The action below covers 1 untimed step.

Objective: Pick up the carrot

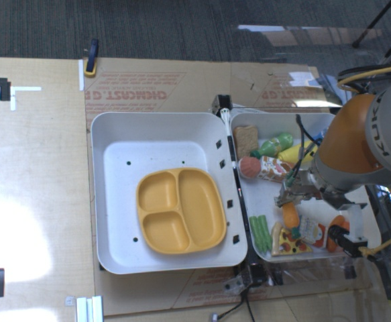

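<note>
- Desk [34, 200] edge closest to the camera is pale wood, with cardboard under both bins.
- Left bin [115, 180] holds a yellow three-compartment plate [180, 210], sitting toward the bin's 5 o'clock side.
- Right bin [243, 123] is the messy one. Nearest stuff at its 6 o'clock: green beans [259, 232] along the left wall, and a pizza slice [289, 241] just beside them.
- Carrot [290, 215] is pretty much dead center of the right bin, orange, just above the pizza slice. Another orange item [336, 232] lies toward 4 o'clock, can't tell what it is.
- End effector [296, 194] is right over the carrot's top end, looks like it's touching or nearly so. Honestly can't tell if it's released or clenched, too dark and cluttered there, and I can't see the carrot actually between anything.
- Arm [349, 139] with the orange band comes in from 3 o'clock, covering part of the bin.
- Farther back, at 11 to 12 o'clock of the right bin: a red round thing [249, 167], a brown bread-like slab [246, 139], a green item [277, 143] and something yellow [290, 154].
</note>
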Motion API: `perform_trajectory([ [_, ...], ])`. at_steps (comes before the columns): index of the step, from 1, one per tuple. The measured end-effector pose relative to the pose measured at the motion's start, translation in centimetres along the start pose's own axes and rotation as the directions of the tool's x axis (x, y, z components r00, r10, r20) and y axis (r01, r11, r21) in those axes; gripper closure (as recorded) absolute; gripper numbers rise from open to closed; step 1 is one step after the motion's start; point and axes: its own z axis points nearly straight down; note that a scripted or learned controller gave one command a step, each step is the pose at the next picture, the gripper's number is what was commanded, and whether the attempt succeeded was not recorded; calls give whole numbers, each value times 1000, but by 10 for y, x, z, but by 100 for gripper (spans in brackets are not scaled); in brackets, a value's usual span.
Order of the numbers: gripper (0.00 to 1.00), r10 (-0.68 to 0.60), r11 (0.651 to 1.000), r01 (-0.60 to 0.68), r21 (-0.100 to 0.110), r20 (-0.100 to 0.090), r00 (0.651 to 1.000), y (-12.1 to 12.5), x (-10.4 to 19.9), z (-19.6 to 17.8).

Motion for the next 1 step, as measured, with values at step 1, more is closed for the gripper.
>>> perform_trajectory([
  [1,100,-66,998,66,1,1,998,10,73,-91],
])
